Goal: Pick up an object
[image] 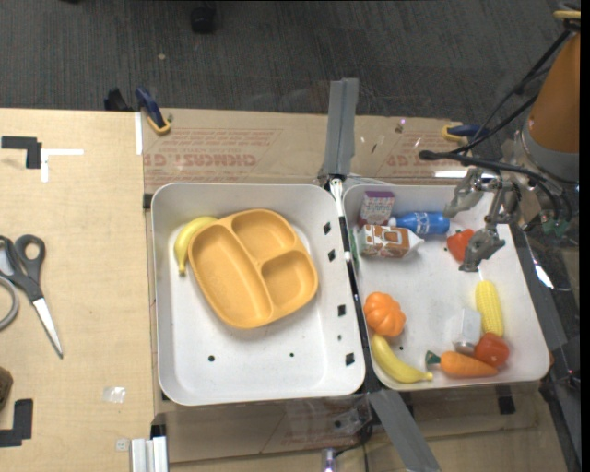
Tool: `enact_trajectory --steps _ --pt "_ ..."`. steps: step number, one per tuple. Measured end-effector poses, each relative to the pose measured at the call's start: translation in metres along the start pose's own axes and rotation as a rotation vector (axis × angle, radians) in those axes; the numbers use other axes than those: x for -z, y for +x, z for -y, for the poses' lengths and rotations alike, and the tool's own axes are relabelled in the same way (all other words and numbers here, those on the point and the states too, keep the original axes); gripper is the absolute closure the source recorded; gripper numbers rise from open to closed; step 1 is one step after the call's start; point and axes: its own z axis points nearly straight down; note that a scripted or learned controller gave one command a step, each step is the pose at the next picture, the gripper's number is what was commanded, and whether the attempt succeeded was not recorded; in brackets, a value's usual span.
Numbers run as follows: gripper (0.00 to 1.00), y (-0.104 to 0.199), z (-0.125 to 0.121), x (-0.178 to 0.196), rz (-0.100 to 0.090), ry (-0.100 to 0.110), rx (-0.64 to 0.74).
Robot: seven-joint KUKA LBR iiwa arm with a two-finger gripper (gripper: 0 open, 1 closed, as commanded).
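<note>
Red toy [458, 245], half hidden behind tool [475, 235], right bin [530, 304]

Floor [230, 46] along the top: dark grey, carpet-like texture, with a dark blurry object [203, 17] at the top edge. Bench top [74, 304] is light wood, pale tan, evenly lit with no hard shadows. Cardboard sheet [230, 147] lies under the bins' far side, red print on it reading reversed (can't make out the words). Blue clamp [152, 109] with a yellow tip grips the cardboard's upper left corner. Grey strap [341, 124] runs down from the far edge between the bins. Scissors [37, 290] with grey handles lie on the wood at left, blades pointing toward the near edge. Black tape marks [23, 149] sit near the left edge. Black cables [516, 101] loop at upper right.
</note>
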Motion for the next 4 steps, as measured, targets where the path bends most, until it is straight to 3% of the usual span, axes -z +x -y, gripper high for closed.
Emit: enact_trajectory --steps 1,2,3,4 --pt "0.0 -0.068 0.019 -0.143 0.0 0.0 -0.042" --pt "0.0 -0.069 0.053 -0.173 0.001 0.0 -0.048" --pt "0.0 -0.076 0.073 -0.177 0.003 -0.005 -0.074" --pt "0.0 -0.035 0.059 -0.188 0.002 0.0 -0.135"
